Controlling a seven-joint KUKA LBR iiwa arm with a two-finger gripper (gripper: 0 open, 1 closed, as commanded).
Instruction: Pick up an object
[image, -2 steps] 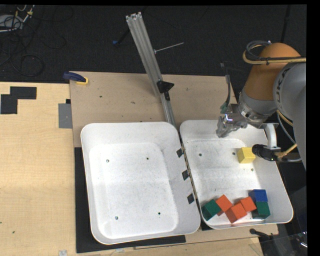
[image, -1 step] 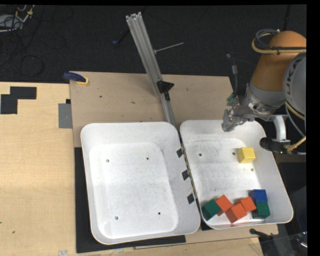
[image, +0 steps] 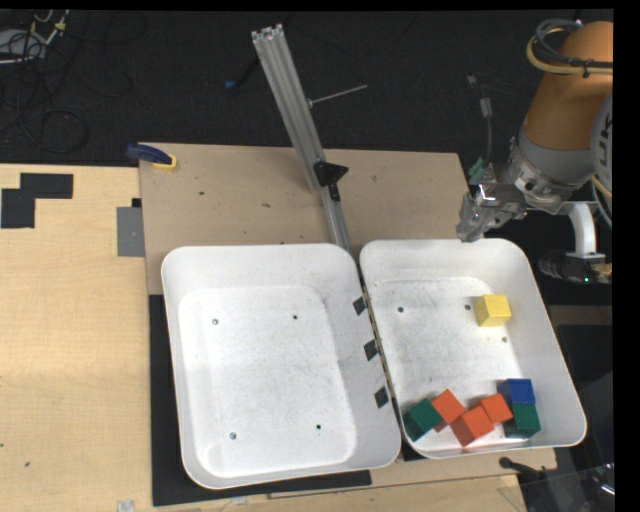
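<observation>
Our pincer (image: 478, 222) hovers above right bin's (image: 545, 300) far rim; finger state we cannot tell, nothing visibly held. Yellow block (image: 492, 309) lies near below. Pick not yet done.

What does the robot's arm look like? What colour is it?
The arm is fat and rounded, with a big orange part on top and a grey part below it. Black cables loop around its top. At the end sits a small grey metal gripper, and a white piece sticks out beside the wrist.
</observation>
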